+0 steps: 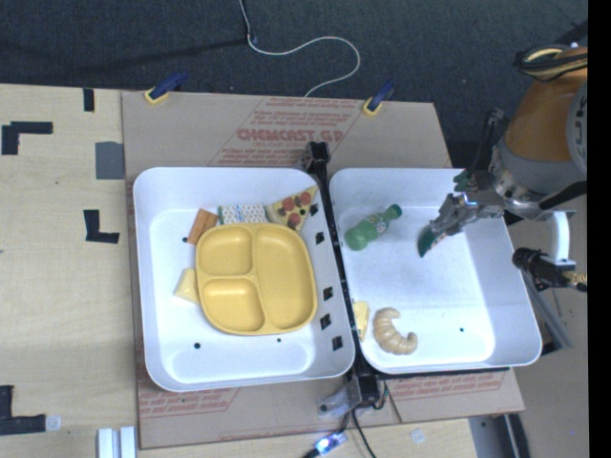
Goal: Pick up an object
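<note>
Hand [441,225] over right bin [496,351], near its far right side, above bare white floor; grip state not possible to tell, a dark green piece [427,243] at its tip. Bottle [370,228], green, lying just left of hand, apart from it. Croissant [394,331] near front wall, yellow block [360,315] beside it. Yellow divided plate [258,277] in left bin [158,256], small toy foods tucked round its far and left edges.

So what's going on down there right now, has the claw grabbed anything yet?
Gripper over the right bin, far side. Green bottle lies apart from it, to its left; croissant at the near edge. Nothing seen in its grasp. Path to the bottle looks open.
</note>
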Motion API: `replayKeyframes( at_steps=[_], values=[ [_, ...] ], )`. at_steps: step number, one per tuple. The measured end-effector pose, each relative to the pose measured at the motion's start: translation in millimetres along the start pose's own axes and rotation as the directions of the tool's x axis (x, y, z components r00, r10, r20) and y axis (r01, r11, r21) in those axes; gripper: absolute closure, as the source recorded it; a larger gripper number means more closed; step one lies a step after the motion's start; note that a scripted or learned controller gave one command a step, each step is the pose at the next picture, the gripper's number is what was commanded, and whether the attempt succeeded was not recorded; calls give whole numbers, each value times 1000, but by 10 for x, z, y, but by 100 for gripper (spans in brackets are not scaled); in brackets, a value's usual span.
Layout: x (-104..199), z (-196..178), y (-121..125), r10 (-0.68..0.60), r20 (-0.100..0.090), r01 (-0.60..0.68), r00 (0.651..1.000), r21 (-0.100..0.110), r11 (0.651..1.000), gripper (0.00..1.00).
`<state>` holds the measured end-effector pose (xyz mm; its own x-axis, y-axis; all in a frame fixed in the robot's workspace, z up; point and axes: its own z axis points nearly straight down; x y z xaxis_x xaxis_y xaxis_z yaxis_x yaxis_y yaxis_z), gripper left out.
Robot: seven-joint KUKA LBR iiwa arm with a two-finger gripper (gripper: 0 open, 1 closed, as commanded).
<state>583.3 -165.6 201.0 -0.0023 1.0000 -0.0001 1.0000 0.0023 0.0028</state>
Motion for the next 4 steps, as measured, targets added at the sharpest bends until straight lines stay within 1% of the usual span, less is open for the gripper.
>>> replayKeyframes(
  at_steps=[1,2,3,4],
  values=[
    [9,-248,10,0,0,0,1000,1,1000,100],
    [550,-148,-92,-3,-1,3,1000,6,1000,100],
    [1016,-183,-185,-3,-1,3,1000,6,1000,100],
    [1429,-141,-82,-4,-1,4,1000,5,1000,100]
  ],
)
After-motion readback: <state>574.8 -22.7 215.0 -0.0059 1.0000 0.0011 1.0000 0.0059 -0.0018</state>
